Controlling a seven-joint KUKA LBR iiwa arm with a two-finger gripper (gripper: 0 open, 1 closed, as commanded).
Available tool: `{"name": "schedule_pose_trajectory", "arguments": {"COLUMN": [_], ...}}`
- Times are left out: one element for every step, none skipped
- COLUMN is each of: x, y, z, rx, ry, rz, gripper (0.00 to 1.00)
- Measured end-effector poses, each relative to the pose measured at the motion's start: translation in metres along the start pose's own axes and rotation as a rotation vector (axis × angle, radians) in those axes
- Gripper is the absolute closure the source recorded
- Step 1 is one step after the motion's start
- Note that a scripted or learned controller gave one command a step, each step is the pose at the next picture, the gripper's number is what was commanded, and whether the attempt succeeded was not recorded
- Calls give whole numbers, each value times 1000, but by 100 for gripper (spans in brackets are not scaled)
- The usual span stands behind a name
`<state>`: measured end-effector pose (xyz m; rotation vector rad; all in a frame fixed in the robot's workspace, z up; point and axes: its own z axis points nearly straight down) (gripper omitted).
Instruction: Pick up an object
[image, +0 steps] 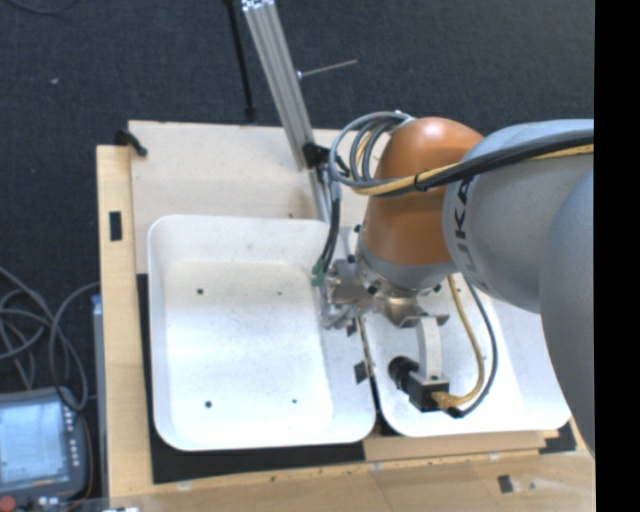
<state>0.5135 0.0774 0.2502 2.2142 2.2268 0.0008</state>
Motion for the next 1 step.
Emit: {"name": "schedule_pose_trajectory", "arguments": {"x": [-2], "y": [0], "z": [-1], "rx": [0], "ry": [1], "rz": [3], "gripper": [0]}}
